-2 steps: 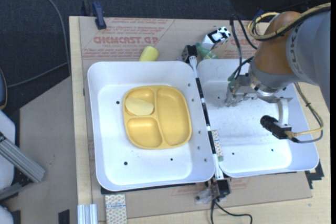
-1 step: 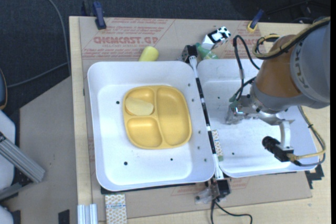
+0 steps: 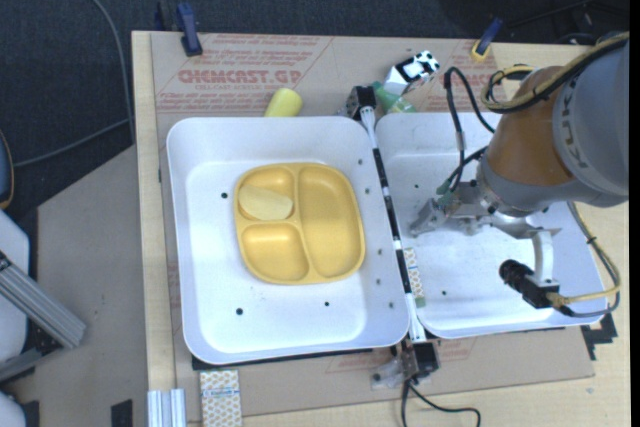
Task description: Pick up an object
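Reaching from the right, the arm (image 3: 545,140) hangs low over the right bin (image 3: 480,300); its gripper (image 3: 440,213) is hidden from above — open or shut, I cannot tell. A yellow tray (image 3: 310,235) sits in the left bin (image 3: 200,245) — well apart, probably not the target.

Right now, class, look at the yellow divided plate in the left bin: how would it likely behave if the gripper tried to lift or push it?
The yellow divided plate looks like rigid moulded plastic, so it probably stays stiff and is light. It lies flat in the left bin, so it seems unlikely to roll or tip. Its smooth, low rim may slip from fingers, and a push would likely slide it.
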`<state>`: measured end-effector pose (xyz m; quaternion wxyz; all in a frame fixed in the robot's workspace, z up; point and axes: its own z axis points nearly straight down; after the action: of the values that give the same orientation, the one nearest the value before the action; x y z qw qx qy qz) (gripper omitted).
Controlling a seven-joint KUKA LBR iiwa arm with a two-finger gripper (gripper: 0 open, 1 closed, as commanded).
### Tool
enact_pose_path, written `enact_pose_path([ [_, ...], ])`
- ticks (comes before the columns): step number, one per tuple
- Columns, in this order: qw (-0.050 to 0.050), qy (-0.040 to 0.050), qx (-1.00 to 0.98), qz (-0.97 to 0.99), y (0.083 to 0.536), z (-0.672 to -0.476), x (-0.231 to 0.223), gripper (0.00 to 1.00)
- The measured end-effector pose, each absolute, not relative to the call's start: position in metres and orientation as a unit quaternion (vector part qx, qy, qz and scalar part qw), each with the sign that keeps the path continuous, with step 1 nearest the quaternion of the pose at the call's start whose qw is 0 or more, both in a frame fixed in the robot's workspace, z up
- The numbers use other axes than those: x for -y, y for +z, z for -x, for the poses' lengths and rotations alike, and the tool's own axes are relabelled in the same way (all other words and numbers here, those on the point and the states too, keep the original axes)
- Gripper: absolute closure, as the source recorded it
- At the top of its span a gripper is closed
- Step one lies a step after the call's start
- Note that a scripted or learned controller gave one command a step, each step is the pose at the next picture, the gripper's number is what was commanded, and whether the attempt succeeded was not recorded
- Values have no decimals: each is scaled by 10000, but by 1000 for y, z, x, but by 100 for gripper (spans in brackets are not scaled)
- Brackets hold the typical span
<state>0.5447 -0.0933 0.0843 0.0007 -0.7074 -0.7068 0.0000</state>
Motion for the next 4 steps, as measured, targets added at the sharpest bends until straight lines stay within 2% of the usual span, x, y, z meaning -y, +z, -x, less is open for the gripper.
enact_pose_path([
  [1, 10, 8, 7062, 7080, 84, -512, 174, 0],
  [2, -7, -6, 7075, 7067, 162, -606, 144, 0],
  [3, 5, 1, 7070, 7072, 84, -502, 125, 0],
  [4, -11, -2, 7073, 7069, 163, -594, 172, 0],
])
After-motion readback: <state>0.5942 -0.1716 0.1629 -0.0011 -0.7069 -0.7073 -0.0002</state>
